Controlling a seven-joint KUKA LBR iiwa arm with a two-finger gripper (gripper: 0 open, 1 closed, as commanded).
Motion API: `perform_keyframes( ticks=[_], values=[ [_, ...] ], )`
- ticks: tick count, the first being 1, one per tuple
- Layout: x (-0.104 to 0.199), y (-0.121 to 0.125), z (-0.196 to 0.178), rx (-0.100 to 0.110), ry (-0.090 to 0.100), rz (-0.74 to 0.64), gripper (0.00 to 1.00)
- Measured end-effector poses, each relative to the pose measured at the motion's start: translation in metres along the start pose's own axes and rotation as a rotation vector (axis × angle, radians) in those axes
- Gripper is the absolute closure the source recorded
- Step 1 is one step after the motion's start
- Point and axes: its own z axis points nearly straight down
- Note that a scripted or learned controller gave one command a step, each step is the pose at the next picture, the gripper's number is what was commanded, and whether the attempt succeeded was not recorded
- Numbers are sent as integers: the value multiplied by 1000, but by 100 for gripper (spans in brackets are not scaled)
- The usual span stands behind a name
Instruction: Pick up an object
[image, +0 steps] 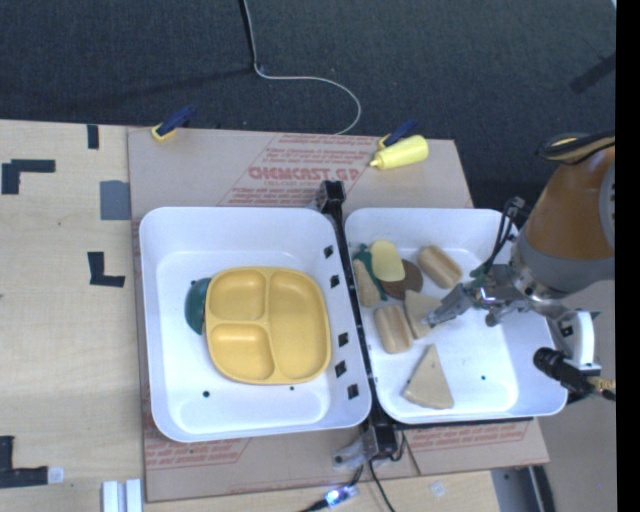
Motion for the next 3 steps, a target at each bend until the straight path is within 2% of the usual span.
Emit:
perform_keyframes(
  ticks=[1,3],
  values=[
    [0,3,-8,-14,-2,-4,0],
    [2,-3,91,-11,-2,-4,0]
  ],
)
